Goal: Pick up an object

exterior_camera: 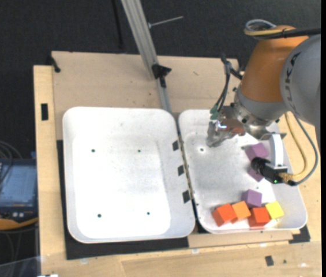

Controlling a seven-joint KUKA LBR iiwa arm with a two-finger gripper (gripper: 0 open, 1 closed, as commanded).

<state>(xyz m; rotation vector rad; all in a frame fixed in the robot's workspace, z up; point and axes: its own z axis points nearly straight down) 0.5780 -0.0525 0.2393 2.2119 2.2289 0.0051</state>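
Observation:
My gripper [213, 136] hangs over the upper left part of the right bin [220, 178], above bare white floor. The blocks lie apart from it, lower and to the right. A purple block [259, 151] lies just right of the wrist. Another purple block [254, 197] sits near the bin's lower right, above a row of orange blocks [225, 213] and a yellow block [274, 210] along the front wall. No block is seen at the gripper's tip.
The left bin [122, 172] lies beside the right one, with a row of black clips [181, 169] between them. A slanted metal pole [145, 45] rises behind the bins. The grey and orange arm [272, 68] covers the right bin's upper right corner.

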